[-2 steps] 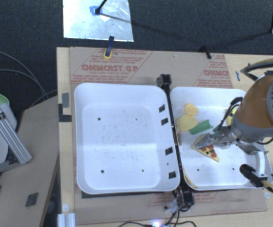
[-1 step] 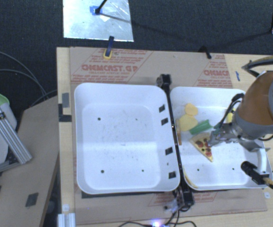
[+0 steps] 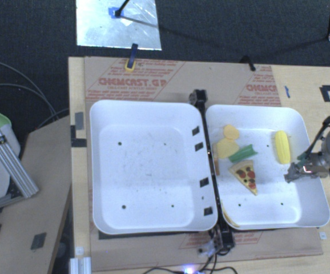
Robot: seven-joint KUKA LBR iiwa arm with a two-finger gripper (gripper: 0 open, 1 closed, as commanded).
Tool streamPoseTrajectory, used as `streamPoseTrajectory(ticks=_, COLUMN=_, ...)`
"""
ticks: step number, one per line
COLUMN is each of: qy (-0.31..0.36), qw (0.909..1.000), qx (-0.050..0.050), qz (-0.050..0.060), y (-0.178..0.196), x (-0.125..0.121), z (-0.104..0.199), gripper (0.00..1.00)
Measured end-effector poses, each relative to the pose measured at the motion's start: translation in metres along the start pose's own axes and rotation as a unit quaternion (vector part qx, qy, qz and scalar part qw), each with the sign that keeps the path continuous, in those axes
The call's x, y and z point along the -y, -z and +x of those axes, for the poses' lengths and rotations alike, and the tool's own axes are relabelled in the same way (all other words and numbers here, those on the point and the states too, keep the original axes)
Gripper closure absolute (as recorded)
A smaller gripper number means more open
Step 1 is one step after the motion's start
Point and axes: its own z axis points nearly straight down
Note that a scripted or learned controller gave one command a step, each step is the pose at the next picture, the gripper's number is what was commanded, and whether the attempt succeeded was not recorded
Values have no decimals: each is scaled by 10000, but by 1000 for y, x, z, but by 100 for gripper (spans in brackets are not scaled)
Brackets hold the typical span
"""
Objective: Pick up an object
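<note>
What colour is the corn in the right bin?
Yellow; the corn shows in the camera view.

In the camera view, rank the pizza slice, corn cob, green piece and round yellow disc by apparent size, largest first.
1. pizza slice
2. corn cob, nearly the same as the pizza; too close to call firmly
3. green piece
4. round yellow disc
All lie in the right bin.

Both bins (image 3: 148, 110) are white. The corn cob (image 3: 282, 146) is yellow. The pizza slice (image 3: 246, 176) is orange with red and dark spots. The bean pod (image 3: 244, 152) is green.
</note>
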Motion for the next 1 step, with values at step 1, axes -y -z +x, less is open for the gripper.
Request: streamPoseTrajectory(ticks=1, qy=25, qw=10000, qx=-23, qz=27, y=-39, x=-1, z=-3, gripper=100)
